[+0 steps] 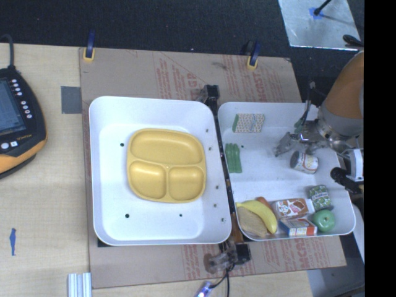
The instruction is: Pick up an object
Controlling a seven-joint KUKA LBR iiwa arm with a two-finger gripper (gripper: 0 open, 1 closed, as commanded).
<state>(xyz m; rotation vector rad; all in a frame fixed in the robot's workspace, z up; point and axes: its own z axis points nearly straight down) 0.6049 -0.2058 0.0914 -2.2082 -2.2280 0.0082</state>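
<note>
Gripper (296, 142) low in right bin (260, 169), fingers spread, nothing between them.
Small can (305, 161) lies on its side just beside fingertips, apart from them. Front of bin: banana (261, 214), green apple (322, 219), snack boxes (292, 208). Left bin (111, 166) holds yellow divided tray (166, 164).

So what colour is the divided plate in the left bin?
Yellow; the divided plate shows clearly in the camera view.

A grey arm (346, 113) with an orange band carries a metallic, dark-cabled tool (294, 142).
</note>
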